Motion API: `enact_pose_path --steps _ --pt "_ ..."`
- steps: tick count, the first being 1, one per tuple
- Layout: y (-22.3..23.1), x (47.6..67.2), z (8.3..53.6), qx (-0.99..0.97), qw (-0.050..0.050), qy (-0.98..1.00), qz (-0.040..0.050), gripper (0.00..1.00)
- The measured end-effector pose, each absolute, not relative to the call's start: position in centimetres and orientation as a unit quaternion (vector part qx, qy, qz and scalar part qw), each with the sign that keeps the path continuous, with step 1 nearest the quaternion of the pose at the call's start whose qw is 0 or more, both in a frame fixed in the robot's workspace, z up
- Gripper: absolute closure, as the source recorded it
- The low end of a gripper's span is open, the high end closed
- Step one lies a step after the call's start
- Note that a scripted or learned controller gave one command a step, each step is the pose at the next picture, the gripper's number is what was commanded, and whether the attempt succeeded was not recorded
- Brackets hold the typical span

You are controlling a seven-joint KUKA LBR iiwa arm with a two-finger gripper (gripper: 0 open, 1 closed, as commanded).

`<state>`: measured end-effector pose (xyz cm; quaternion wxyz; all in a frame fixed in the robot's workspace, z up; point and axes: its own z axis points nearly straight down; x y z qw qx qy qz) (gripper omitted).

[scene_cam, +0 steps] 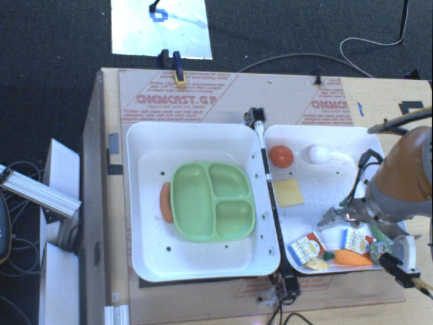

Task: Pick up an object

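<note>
arm [406, 175] is crowding lower right of frame | right bin [318, 135] is holding clutter | gripper [345, 217], opening impossible to tell, is hovering beside packets [306, 249] and carrot [352, 256]: risk of snagging two or slipping off

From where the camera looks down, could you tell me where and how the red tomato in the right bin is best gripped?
Grip the red tomato across its widest middle, coming straight down from above. It is round, so no side is better by shape, but the divider between the bins lies close on its left and a white egg sits to its right. Closing the fingers along the near-far line probably gives most room.
</note>
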<state>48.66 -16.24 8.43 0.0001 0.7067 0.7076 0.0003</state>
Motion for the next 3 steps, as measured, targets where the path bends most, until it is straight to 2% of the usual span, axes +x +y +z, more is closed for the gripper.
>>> enact_pose_path --steps 1,2,3 --pt "-16.3 48.8 9.5 0.707 0.002 0.707 0.0013 1.0" --pt "-16.3 48.8 9.5 0.707 0.002 0.708 0.0013 0.0" --pt "-20.7 48.8 18.8 0.707 0.003 0.707 0.0007 0.0"
